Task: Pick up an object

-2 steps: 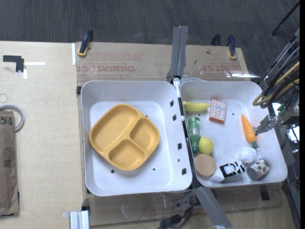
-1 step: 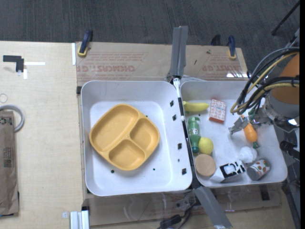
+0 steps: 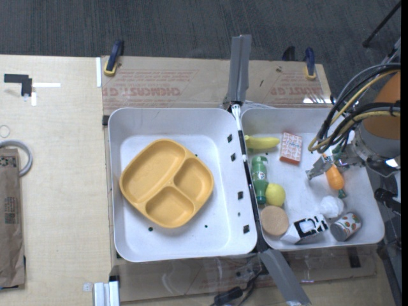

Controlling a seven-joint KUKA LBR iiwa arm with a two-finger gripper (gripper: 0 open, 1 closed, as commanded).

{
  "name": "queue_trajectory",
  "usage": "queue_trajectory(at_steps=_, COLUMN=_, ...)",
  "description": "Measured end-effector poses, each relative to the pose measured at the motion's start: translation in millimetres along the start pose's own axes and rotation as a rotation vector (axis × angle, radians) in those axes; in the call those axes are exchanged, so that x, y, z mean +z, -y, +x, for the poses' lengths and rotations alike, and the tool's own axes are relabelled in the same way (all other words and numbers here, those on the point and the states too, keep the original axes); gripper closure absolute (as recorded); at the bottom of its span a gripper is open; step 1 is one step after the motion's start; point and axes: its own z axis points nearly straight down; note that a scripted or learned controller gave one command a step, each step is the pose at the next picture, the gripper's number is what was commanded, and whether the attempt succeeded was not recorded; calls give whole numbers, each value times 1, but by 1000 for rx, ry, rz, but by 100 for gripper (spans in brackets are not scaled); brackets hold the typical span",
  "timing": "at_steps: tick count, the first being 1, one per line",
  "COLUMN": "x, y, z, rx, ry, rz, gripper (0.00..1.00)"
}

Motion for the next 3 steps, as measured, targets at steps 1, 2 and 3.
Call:
queue_trajectory(at_steps=1, x=-9, y=1, z=-3, rx=3, ry=8, rz=0, gripper=100)
queue_trajectory(at_steps=2, x=-118, y=30, z=-1, rx=174, ry=10, rz=4, gripper=100)
queue_trajectory(at_steps=3, x=-123, y=5, z=71, rx=219, ry=8, rz=6, gripper=100)
